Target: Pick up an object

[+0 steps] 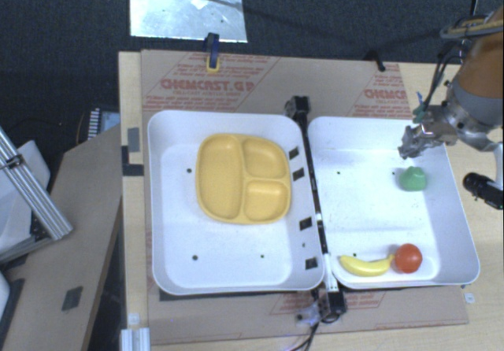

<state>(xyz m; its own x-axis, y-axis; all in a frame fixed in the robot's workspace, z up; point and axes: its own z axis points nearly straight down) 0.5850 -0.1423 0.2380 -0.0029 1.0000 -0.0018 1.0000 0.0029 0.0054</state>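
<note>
Green ball (412, 179) — small, round, a soft matte green with a paler top — sits on the floor of the right bin (370, 208), toward its far right part, close to the right wall and apart from everything else in the bin. Just beyond it, on the far side, hangs the gripper (413, 142), grey and dark, at the end of the arm (480, 97) that comes in from the right with an orange band above the wrist; the gripper's tip is near the ball, and whether it touches the ball cannot be told. Whether the claw is wide or narrow cannot be told either — the tip is too small and blurred. At the near edge of the same bin lie a yellow banana (365, 265) and, touching its right end, a red-orange tomato (407, 258), both well apart from the ball. The left bin (169, 208) holds a yellow divided plate (242, 177) with three compartments, lying flat near its middle. Both bins rest side by side on a brown cardboard sheet (236, 82).
</note>
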